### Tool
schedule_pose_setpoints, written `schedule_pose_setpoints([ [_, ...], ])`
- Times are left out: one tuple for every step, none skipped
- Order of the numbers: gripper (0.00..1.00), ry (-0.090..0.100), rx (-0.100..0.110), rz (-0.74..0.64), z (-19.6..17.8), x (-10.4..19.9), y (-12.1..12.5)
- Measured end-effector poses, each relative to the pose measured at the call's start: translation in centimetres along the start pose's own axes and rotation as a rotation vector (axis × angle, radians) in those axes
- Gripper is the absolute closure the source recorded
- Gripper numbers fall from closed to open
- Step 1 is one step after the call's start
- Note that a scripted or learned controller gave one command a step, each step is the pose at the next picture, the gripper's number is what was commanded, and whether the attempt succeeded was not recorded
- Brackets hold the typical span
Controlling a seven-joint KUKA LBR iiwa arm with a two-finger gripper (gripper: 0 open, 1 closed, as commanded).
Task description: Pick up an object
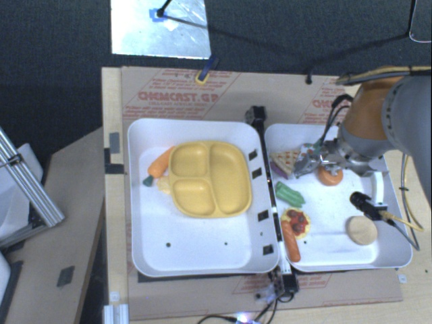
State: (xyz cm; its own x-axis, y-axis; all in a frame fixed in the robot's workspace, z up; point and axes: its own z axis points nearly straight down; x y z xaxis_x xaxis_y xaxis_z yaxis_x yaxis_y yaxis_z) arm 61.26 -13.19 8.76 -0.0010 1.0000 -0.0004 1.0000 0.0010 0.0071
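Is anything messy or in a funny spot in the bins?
A little. The toy carrot in the left bin lies tilted beside the yellow divided plate, half tucked under its rim instead of on it. Nothing looks spilled or broken.

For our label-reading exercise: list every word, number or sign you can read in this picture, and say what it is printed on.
"CHEMCAST GP": red print on the brown protective sheet under the bins, near its far left edge.
Smaller red lines around it and the red print at the sheet's far right and near edge: too small and blurred to read.
No readable text elsewhere.
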Motion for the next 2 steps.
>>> schedule_pose_setpoints([
  [1.0,-0.007,-0.007,-0.001,-1.3,-0.3,0.1],
  [1.0,0.0,0.001,-0.004,-7.4,0.4,0.0],
])
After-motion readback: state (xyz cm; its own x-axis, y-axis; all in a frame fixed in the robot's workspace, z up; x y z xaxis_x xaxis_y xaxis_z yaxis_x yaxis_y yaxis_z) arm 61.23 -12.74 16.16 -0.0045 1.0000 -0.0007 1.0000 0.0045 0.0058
